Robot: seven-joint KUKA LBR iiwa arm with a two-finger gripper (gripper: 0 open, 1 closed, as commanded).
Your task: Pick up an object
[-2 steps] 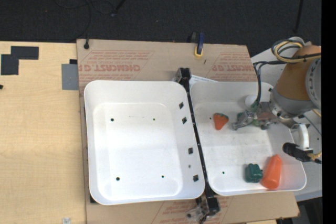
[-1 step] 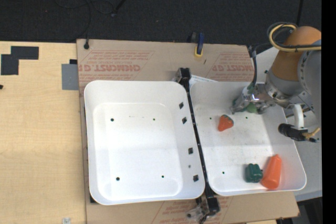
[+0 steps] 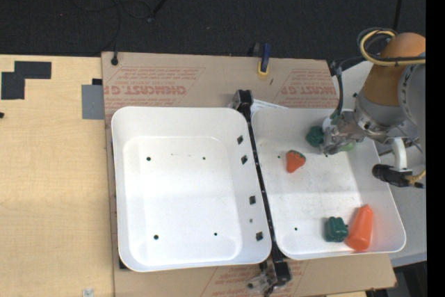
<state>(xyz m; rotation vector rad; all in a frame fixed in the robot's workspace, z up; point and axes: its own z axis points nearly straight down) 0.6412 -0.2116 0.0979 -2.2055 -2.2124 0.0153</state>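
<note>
The pincer, grip state hidden, hovers by a small teal toy; probably light, rubbery, best pinched across its middle.

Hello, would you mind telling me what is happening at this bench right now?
A grey robot arm with an orange band reaches in from the right, its gripper low over the far side of the right bin, right beside a dark green object. Whether it has grasped anything is unclear. A red strawberry-like piece lies mid-bin, and a green piece sits next to an orange carrot-like one at the near corner. The left bin stands alongside.
</note>
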